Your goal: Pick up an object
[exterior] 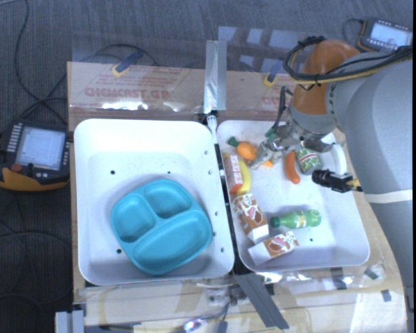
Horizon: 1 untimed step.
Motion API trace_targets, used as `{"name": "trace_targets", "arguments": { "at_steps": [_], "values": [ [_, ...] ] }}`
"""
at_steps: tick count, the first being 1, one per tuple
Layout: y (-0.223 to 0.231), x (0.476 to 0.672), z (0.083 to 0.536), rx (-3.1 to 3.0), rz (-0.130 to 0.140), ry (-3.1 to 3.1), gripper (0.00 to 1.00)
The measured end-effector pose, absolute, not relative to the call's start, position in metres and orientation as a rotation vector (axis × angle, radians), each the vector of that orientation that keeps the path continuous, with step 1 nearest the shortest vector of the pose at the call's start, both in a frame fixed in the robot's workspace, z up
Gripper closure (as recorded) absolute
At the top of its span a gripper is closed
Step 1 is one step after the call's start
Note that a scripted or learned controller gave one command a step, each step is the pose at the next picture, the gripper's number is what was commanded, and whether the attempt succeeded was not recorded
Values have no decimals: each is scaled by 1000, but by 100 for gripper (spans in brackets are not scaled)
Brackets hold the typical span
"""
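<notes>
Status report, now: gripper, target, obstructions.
Gripper low in right bin, far end; fingers unreadable. Nothing seen held. Orange and carrot closest to it. Green bottle and cartons nearer the camera; blue tray in left bin.

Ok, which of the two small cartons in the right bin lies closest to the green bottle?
The carton at the bin's near edge, just below the green bottle. The other carton lies left of the bottle, against the divider side.

Two white bins (83, 186); one blue plate (161, 224); one green bottle (296, 220); two cartons (250, 214).
</notes>
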State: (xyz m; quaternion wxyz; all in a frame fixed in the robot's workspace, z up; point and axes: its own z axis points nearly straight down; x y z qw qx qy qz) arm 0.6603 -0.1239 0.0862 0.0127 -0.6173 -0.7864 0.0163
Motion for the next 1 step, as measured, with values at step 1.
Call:
{"name": "trace_targets", "arguments": {
  "at_steps": [1],
  "values": [
    [-85,647,184,-1885,3,-2517,100]
  ]
}}
